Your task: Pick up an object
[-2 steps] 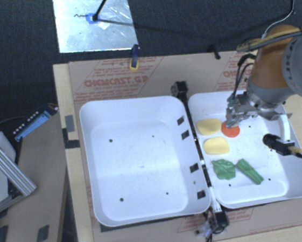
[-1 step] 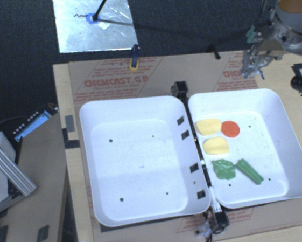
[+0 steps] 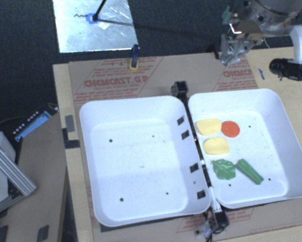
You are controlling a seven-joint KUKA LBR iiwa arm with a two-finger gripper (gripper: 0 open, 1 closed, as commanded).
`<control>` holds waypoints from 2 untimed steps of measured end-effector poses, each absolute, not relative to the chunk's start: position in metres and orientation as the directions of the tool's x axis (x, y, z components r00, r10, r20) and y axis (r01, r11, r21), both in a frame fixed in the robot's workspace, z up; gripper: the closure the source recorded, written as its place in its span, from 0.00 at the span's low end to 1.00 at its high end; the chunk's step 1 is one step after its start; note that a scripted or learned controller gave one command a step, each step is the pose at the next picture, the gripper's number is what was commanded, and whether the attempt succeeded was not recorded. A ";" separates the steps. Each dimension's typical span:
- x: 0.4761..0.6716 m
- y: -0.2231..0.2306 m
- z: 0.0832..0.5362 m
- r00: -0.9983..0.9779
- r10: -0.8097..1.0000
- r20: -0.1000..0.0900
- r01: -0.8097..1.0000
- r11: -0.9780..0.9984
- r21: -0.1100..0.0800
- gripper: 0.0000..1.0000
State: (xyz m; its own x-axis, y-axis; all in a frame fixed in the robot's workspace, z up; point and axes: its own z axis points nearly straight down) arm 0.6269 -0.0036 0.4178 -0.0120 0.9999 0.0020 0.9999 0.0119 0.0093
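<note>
The right bin (image 3: 282,130) holds a small cluster near its left wall. Two pale yellow pieces (image 3: 208,127) (image 3: 216,146) lie one below the other, with a round orange-red piece (image 3: 230,129) just right of the upper one. Below them sit a crumpled green piece (image 3: 223,169) and a darker green stick (image 3: 249,171). My gripper (image 3: 232,53) hangs high above the bench beyond the far rim of the right bin, well away from the objects, with nothing seen in it.
The left bin (image 3: 139,162) lies beside the right one, joined by a row of black clips (image 3: 188,135). A shiny metal sheet (image 3: 95,21) lies at the back left. A yellow and blue clip (image 3: 134,60) sits on the cardboard base behind the left bin.
</note>
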 end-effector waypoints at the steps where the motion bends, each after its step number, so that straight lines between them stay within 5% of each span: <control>1: 0.629 0.005 0.461 -0.006 1.000 0.001 1.000 0.006 0.008 1.00; 2: 0.641 -0.109 0.445 0.009 1.000 -0.005 1.000 -0.009 0.002 1.00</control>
